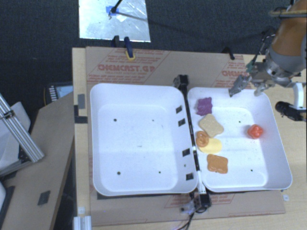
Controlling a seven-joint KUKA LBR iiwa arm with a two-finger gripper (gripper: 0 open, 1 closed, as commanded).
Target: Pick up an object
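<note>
Nearest edge: pale wooden bench [57, 143] carrying a brown printed cardboard sheet [158, 66], with two shallow white plastic bins side by side on it.

Left white bin [139, 138]: bare floor with a few small dark holes.

Right white bin [273, 171], objects noted near to far:
- flat orange-brown bear-shaped piece [217, 163], lying closest to the front wall, near the divider;
- pale yellow rounded piece [213, 145], just behind it;
- small orange ring-like piece [202, 138], touching the yellow piece and beside the divider;
- tan square cracker-like piece [211, 125], tilted, overlapping the yellow piece's far edge;
- small red-orange rounded object [255, 131], well apart from the cluster, toward the right wall;
- purple lumpy grape-like piece [205, 105], farthest back, near the divider.

Above the far right corner of the right bin: grey two-finger claw [249, 86], fingers spread apart (nothing between them), tips over the bin's back rim. Well apart from every object; closest to the purple piece and the red-orange object.

Farther back: blue and yellow clamp [128, 49] on the cardboard's far edge, then a shiny silver square sheet [114, 12] on dark ground.
</note>
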